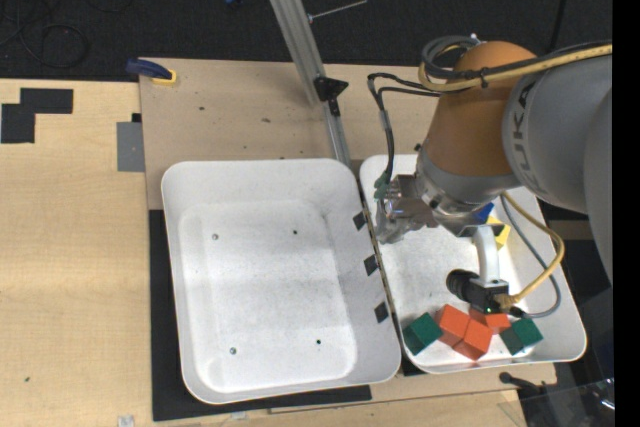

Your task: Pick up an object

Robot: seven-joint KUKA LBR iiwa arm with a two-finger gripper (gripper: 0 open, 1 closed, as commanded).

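Observation:
My gripper (392, 217) hangs low over the upper left part of the right bin (566, 351), close to the wall it shares with the left bin. At the right bin's near edge lies a cluster of blocks: a dark green block (422, 331), an orange block (466, 329) with a second orange piece against it, and another green block (522, 335). The gripper is well apart from this cluster, up and to the left of it. A blue object (486, 212) and a small yellow piece (502, 234) peek out from under the wrist, mostly hidden.
The left bin (190, 215) lies beside the right one, with black clips (371, 264) along their shared wall. A slanted aluminium bar (295, 25) rises behind the bins. The orange-banded arm (480, 130) covers the right bin's far half.

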